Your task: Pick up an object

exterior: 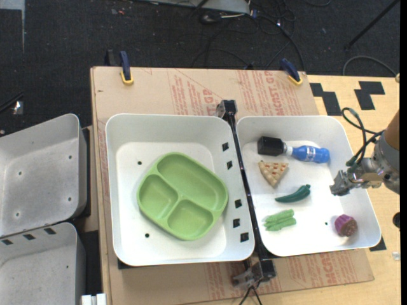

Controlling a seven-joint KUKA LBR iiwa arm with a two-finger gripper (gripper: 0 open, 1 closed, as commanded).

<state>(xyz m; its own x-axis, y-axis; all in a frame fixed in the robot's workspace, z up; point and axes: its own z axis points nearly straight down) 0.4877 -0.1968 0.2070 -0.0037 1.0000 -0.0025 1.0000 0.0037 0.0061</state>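
The right bin [331, 129] holds a black-and-blue bottle [294, 150] lying on its side, a pizza slice [273, 171], a dark green pepper [293, 194], a light green bean pod [280, 220] and a purple round piece [345, 224]. My gripper [341, 186] reaches in over the bin's right edge, to the right of the pepper and above the purple piece. Nothing shows between its fingers.
The left bin [121, 170] holds a green divided plate [182, 196]. A black divider [240, 183] runs between the bins. Spare white bins [38, 170] lie off the bench at the left. Cables hang near the arm at the right.
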